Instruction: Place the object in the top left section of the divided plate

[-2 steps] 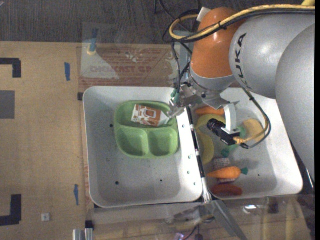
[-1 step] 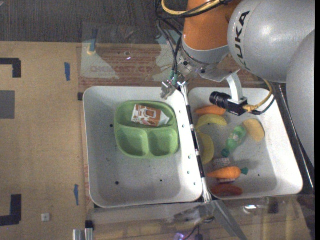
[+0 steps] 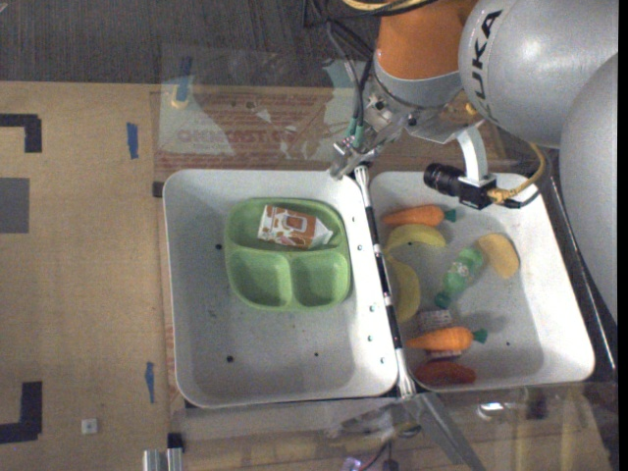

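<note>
Bins are seen side by side on the bench, the left bin bearing a green divided plate and the right bin holding a scatter of toy food. On the plate, a small carton, white with orange-brown print, is laid in the large section along the plate's far edge, slightly tilted and toward that section's right part; the two smaller sections nearer the camera are seen below it. In the right bin, a carrot lies near the far left corner, with a banana just beside it and a second yellow banana along the bin's left wall. A small green bottle is placed near the middle, and a yellow-orange fruit piece is found to its right. A second carrot and a dark red item lie toward the near edge, close together. The grey arm with its orange band reaches in from the right, and the gripper is positioned above the far end of the divider between the two bins, apart from the carton. Nothing is seen between its tips, and whether it is released or clenched cannot be told. A black camera unit is mounted beside the wrist.
</note>
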